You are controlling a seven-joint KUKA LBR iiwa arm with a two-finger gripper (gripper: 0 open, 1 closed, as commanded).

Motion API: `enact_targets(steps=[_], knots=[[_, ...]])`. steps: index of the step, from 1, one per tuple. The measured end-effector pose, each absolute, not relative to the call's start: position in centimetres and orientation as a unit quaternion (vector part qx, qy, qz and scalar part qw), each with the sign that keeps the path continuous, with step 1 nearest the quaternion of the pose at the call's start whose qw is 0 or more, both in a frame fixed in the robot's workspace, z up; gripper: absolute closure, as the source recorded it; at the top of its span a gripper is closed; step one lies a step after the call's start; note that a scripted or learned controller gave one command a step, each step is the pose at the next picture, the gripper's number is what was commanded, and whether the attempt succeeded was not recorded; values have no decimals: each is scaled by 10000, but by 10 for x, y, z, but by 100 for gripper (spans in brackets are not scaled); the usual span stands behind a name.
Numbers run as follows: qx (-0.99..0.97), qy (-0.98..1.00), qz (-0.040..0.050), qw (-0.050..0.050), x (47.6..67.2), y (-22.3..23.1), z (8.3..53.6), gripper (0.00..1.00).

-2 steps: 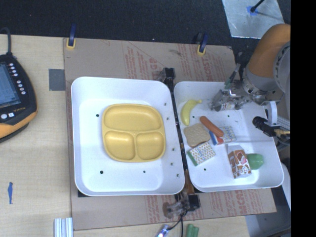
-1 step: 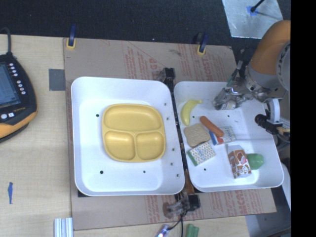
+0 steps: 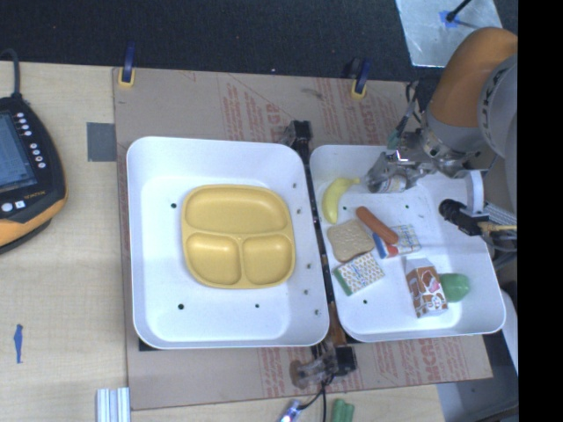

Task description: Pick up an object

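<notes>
Cardboard-covered bench (image 3: 220,104), two white bins (image 3: 149,236), dark floor (image 3: 220,11)

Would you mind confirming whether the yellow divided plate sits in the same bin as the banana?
No, the yellow divided plate lies in the left bin, while the banana lies in the right bin.

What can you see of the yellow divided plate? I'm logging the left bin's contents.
The yellow divided plate looks like matte plastic, a rounded rectangle with a raised rim. It has three compartments: one wide section across the far side and two smaller ones along the near side. It lies flat and upright near the middle of the left bin, resting on the bin's floor. Its compartments hold nothing, and no other object touches it.
</notes>
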State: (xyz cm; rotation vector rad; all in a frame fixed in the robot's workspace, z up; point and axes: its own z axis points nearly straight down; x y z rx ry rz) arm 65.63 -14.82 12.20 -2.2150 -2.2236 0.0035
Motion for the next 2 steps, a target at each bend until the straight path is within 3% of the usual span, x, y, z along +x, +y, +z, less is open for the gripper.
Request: enact_targets(steps=[1,2], knots=[[-7068,-7074,9,12,612,-145,191,100],[-7048,-7094,20,13,617,-47,197,100]])
